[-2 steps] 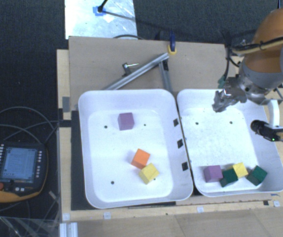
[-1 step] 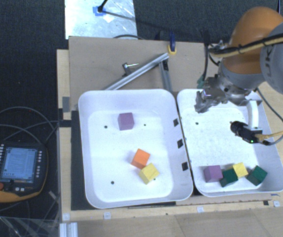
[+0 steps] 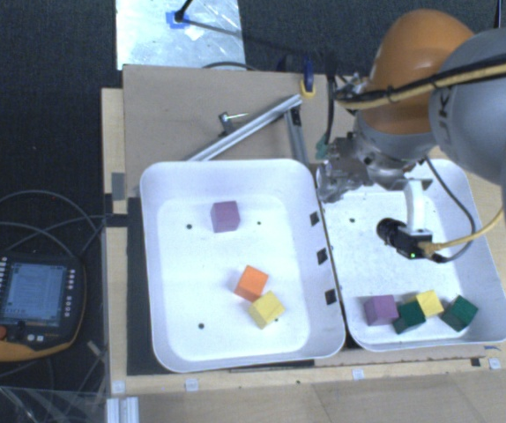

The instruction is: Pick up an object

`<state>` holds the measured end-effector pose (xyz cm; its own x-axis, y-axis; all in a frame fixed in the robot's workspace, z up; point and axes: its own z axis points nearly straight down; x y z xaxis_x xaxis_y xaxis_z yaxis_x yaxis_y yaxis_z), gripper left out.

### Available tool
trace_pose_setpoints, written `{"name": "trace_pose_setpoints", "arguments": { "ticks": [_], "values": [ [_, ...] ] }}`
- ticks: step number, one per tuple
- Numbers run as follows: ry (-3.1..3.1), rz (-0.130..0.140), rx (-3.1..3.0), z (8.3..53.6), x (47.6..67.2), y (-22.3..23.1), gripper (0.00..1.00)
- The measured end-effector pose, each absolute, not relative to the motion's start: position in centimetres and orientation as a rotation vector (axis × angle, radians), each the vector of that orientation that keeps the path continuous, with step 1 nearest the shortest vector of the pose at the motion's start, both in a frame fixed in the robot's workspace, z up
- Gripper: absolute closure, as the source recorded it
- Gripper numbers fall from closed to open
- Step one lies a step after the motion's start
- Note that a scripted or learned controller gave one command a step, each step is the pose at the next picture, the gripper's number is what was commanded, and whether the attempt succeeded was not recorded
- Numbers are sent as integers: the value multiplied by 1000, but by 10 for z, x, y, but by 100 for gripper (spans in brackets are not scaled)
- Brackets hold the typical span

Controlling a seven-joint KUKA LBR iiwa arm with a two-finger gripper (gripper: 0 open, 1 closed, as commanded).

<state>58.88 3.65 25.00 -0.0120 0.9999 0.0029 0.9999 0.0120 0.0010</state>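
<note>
The left bin holds a purple cube near its back, with an orange cube and a yellow cube touching each other toward the front. Along the front of the right bin sit a purple cube, a dark green cube, a yellow cube and a green cube. My gripper hangs at the back of the right bin, close to the rims between the bins and far from every cube. Nothing is visible in it.
A black part with a green light and a cable hang from the wrist over the right bin. A metal bar lies on the cardboard behind the left bin. A teach pendant rests to the bench's left.
</note>
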Motion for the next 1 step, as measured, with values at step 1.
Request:
{"name": "trace_pose_setpoints", "arguments": {
  "ticks": [1],
  "values": [
    [-2232, -1, -2206, 236, 580, 98, 100]
  ]
}}
